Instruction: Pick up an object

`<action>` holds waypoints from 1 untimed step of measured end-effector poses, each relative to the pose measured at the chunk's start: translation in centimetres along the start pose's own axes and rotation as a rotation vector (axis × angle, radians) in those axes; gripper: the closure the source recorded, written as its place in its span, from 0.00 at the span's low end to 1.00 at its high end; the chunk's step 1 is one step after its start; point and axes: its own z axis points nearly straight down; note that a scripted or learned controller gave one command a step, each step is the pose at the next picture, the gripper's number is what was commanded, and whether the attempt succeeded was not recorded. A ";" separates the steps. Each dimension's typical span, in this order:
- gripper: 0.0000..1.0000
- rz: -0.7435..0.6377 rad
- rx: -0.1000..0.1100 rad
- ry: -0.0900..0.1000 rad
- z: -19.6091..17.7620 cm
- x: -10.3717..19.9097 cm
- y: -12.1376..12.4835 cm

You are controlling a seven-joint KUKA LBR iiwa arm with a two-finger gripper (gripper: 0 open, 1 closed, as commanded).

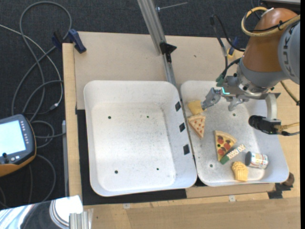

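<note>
Two bins sit side by side on the bench (119,51). In the right bin (279,159), along its left edge, a block (194,107) sits behind a wedge (197,125). Near its front edge, a pizza slice (223,144), a small can (256,161) and a ridged piece (240,171) cluster close.

Matt speckled white plastic bins (128,185) on a pale wooden bench (119,56).
</note>
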 end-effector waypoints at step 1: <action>0.00 0.000 0.005 0.000 4.4 0.1 0.5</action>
